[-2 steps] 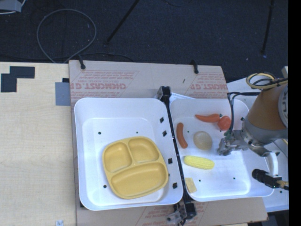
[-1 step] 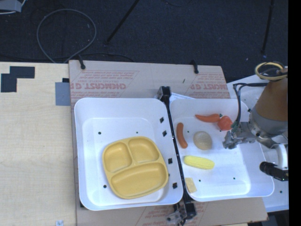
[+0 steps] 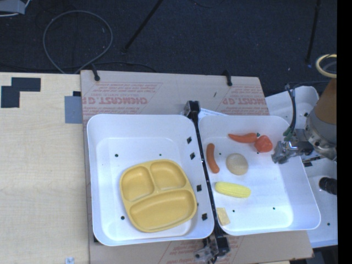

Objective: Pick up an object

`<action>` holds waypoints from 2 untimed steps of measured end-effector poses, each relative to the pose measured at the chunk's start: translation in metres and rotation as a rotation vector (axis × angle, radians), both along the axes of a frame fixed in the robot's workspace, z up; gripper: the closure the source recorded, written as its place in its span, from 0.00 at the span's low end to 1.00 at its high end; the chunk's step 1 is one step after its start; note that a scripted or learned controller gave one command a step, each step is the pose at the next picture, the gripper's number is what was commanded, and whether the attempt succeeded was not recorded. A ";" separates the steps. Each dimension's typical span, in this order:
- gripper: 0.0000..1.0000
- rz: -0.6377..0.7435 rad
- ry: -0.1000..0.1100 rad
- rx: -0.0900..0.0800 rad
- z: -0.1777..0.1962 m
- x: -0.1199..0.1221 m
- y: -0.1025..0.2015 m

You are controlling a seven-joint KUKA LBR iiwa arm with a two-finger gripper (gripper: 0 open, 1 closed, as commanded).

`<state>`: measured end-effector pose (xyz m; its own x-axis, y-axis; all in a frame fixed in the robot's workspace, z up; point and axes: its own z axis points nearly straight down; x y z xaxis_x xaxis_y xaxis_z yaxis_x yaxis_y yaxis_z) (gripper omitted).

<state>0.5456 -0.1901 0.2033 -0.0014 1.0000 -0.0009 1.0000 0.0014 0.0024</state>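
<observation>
Cardboard (image 3: 165, 95) printed "CHEMCAST", upside down, backs both bins on my pale surface (image 3: 38, 169); dark floor beyond. My fingers (image 3: 280, 154), width unclear, hover beside the red pepper (image 3: 263, 143).

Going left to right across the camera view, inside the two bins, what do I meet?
yellow divided tray → sausage → yellow cheese block → corn cob → beige round piece → orange carrot → red piece → gripper.

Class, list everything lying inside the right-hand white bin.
Inside the right bin: a carrot, a tomato, a sausage, a pale round bun-like item, corn, a yellow wedge. Nothing appears covered.
</observation>
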 end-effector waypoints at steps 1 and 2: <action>1.00 0.000 0.004 0.002 0.000 0.000 0.000; 1.00 0.003 0.006 0.004 -0.008 0.007 0.052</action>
<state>0.5525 -0.1378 0.1956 -0.0045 1.0000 0.0028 1.0000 0.0045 -0.0034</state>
